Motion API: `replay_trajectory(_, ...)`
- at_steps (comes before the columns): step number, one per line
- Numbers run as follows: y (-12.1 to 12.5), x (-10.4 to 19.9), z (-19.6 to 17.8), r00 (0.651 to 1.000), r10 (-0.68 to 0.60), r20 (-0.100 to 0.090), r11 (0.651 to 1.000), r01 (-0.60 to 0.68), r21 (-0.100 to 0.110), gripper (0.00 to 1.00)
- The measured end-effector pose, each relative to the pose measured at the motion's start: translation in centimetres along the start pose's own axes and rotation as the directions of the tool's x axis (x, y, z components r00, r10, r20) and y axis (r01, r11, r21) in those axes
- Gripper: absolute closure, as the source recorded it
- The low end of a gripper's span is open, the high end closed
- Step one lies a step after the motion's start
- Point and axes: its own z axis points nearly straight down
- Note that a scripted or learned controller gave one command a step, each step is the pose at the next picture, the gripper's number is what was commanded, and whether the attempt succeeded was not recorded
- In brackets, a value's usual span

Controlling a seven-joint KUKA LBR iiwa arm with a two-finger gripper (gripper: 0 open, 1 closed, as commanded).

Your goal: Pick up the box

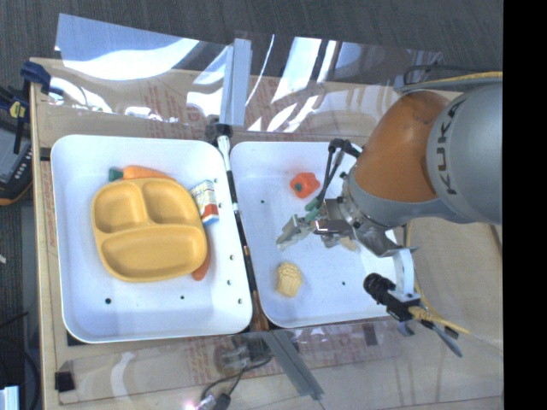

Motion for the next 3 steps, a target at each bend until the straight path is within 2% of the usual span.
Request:
replay_trajectory(1,1.4,-3.0,12.5,0.954,0.298,0.000,0.954,-0.298,0.002,0.00)
replay_trajectory(2,7.5,-4.7,9.1,0.988,0.153,0.000,0.988,-0.153,-0.003,0.00)
replay_trajectory(3,13.1,-9.3,6.9,1.000,0.016,0.001,1.000,-0.016,-0.006,0.00)
